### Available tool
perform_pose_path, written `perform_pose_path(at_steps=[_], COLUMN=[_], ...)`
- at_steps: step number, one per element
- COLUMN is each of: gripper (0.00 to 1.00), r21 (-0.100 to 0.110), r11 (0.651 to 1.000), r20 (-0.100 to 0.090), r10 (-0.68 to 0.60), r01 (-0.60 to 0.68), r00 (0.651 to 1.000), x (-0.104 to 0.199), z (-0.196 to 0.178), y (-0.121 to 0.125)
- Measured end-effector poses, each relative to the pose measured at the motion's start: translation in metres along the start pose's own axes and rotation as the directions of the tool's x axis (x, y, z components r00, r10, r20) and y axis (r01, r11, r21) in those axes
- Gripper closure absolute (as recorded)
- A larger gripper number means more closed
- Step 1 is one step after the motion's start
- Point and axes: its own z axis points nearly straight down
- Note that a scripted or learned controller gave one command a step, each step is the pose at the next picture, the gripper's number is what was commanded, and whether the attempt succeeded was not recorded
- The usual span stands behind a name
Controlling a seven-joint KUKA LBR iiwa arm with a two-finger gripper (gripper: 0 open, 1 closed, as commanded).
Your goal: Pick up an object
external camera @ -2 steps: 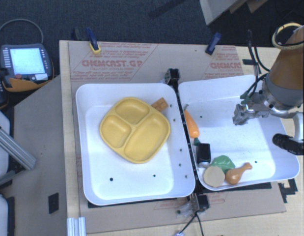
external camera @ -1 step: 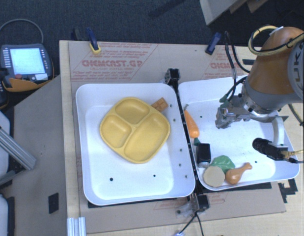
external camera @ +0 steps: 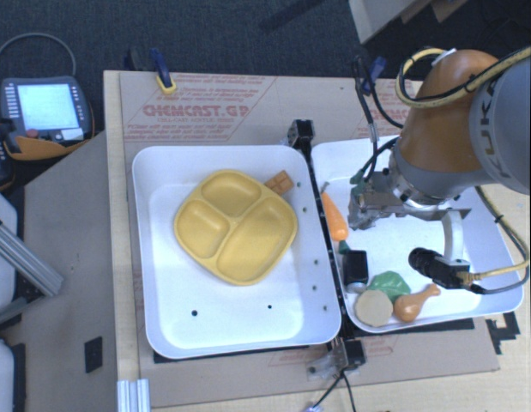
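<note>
My gripper point(external camera: 361, 215) hangs over the left part of the right bin point(external camera: 488, 230), under the grey arm with its orange band point(external camera: 445, 93). An orange carrot point(external camera: 334, 217) lies just left of it, by the bin's left wall. Toward the front of this bin sit a small black block point(external camera: 355, 267), a green piece point(external camera: 389, 283), a round tan piece point(external camera: 374, 308) and a brown drumstick point(external camera: 415, 301). Nothing shows between the gripper's tips from this angle.
The left bin point(external camera: 162, 299) holds a yellow divided plate point(external camera: 236, 227) with a small brown block point(external camera: 280, 182) at its far right corner. A black cable fitting point(external camera: 437, 267) with a yellow hose hangs off the arm over the right bin. A teach pendant point(external camera: 44, 114) lies off the bench at left.
</note>
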Motion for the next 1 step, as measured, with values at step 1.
perform_pose_path(at_steps=[1], gripper=[1.00], r21=[-0.004], r11=[1.000], r20=[0.001], r10=[-0.001], r01=[0.001], r00=[1.000], x=[0.0610], z=[-0.0099], y=[-0.0031])
